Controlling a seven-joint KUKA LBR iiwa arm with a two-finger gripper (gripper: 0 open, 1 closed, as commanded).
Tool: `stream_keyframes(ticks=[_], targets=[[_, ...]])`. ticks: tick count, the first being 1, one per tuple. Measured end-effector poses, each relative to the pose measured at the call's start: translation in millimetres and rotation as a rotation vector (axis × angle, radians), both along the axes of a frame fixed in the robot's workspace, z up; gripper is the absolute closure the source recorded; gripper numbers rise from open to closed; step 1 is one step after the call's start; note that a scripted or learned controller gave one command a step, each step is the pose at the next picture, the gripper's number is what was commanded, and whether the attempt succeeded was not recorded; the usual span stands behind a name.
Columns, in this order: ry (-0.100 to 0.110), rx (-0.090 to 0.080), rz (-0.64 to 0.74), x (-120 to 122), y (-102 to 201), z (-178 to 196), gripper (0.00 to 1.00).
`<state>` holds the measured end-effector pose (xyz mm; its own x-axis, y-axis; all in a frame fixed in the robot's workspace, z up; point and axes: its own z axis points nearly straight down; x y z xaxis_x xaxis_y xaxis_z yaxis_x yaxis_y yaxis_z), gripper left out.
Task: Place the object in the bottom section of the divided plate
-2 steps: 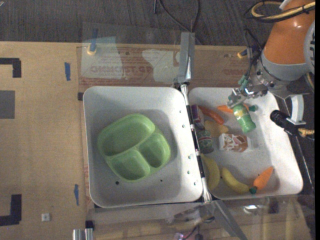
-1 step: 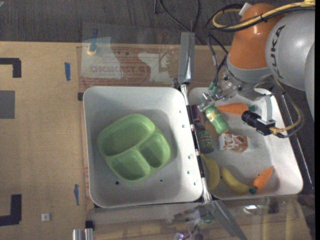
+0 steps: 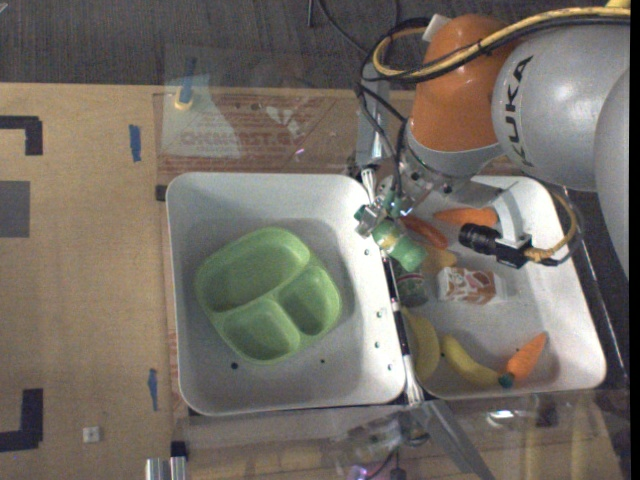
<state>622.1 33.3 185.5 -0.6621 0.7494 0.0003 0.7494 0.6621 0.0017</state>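
Divided plate (image 3: pixel 268 293) sits in left bin (image 3: pixel 200 208), all sections bare; gripper (image 3: pixel 385 220) over the bins' shared wall seems clenched on a green object (image 3: pixel 408 249), so carry left, lower over the bottom section.

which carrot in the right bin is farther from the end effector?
The small carrot near the right bin's lower right corner, beside the banana. The other carrot lies near the end effector.

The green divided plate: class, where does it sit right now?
In the camera view, the green divided plate lies in the left white bin, near its middle, left of the gripper and the right bin's bananas.
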Motion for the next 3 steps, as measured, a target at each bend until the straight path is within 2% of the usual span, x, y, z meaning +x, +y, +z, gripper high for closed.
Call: stream_keyframes(ticks=[1,2,3], targets=[[-0.003,0.0,-0.104,-2.4,54.6,-0.3,1.0],[-0.002,0.0,-0.113,-18.5,128.4,3.5,1.0],[-0.002,0.0,-0.113,-18.4,128.2,3.6,0.0]])
